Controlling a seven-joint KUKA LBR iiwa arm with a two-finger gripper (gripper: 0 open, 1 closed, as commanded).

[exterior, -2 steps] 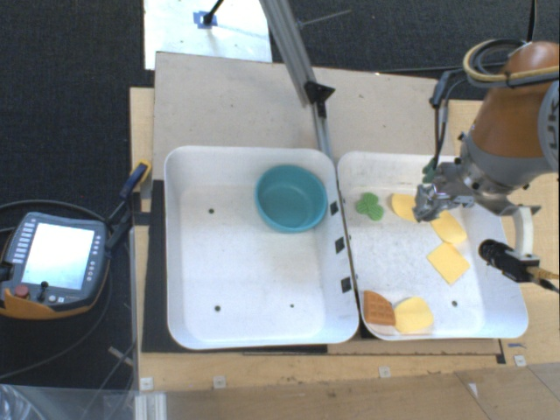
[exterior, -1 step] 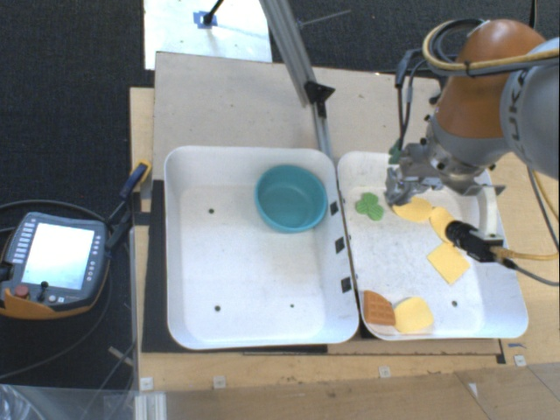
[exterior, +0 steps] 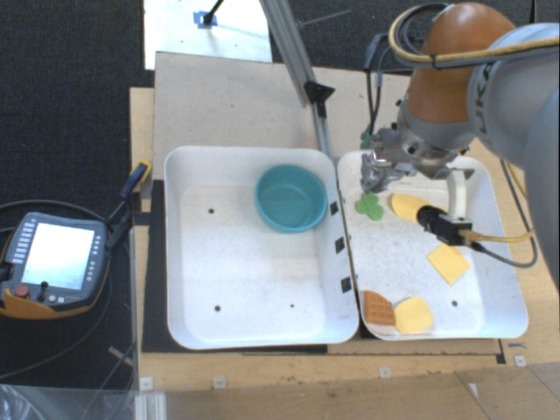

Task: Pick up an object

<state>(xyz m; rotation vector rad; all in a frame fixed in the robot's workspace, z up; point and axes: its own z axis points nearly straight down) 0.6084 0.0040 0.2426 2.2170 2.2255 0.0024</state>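
Dark carpet surrounds a pale wooden bench (exterior: 227,94) that carries two shallow white bins side by side, and you should read the scene from largest item to smallest. Your grey arm (exterior: 516,86), with its orange band, enters from the right and bends down over the right bin (exterior: 512,313); the left bin (exterior: 201,322) is a smooth plastic tray holding a round teal bowl (exterior: 291,198), upright and near its back right corner. A teach pendant (exterior: 54,261) with a lit screen lies off the bench at the left. The gripper (exterior: 378,175) hangs at the back left corner of the right bin, and you cannot tell from this angle whether it is open or closed. Just below and slightly left of it lies a small green lobed piece (exterior: 369,206), the nearest candidate for your pick; nothing is visibly held. An oval yellow piece (exterior: 406,206) sits just right of the green one. Farther forward lie a flat yellow square (exterior: 449,264), tilted like a diamond, a rounded yellow piece (exterior: 414,316) and a brown waffle-textured piece (exterior: 378,308) touching it. You would likely need only a short descent toward the green piece.
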